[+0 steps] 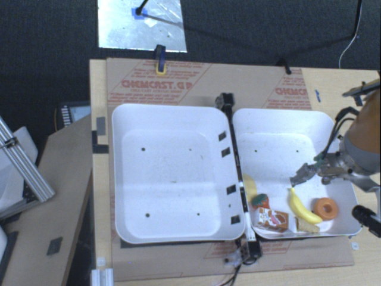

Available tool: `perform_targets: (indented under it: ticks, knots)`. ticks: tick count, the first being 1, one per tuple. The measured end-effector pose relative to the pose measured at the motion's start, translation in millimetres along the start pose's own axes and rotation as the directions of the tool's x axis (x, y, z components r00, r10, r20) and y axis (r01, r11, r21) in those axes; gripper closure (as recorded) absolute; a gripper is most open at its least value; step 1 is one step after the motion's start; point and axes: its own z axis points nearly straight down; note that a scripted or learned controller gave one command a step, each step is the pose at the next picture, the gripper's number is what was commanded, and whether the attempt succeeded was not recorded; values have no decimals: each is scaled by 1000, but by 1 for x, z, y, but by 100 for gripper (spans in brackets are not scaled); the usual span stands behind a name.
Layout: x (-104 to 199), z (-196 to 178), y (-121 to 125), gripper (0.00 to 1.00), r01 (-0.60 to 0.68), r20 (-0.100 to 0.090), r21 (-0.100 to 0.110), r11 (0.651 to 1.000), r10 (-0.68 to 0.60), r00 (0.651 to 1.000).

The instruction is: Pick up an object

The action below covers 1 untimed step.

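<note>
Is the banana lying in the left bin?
No, the banana lies in the right bin, near its front edge beside the orange ring.

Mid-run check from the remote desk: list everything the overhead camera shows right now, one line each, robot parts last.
Shallow white plastic bins: two, white, side by side on the bench.
Curved yellow banana: one, yellow, near edge of the right bin.
Orange ring-shaped toy: one, orange, right of the banana.
Small red-and-white packet: one, red and white, near-left corner of the right bin.
Small red and green item: one, just above the packet; identity unclear.
Shiny metal sheet: one, silver, beyond the bench.
Arm: one, grey, from the right.
Gripper: one, dark, above the banana.
</note>
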Motion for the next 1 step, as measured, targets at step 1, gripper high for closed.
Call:
perform_targets:
  ticks: [1]
  knots:
    - [65,107,5,0,4,0,3,1000,-4,1000]
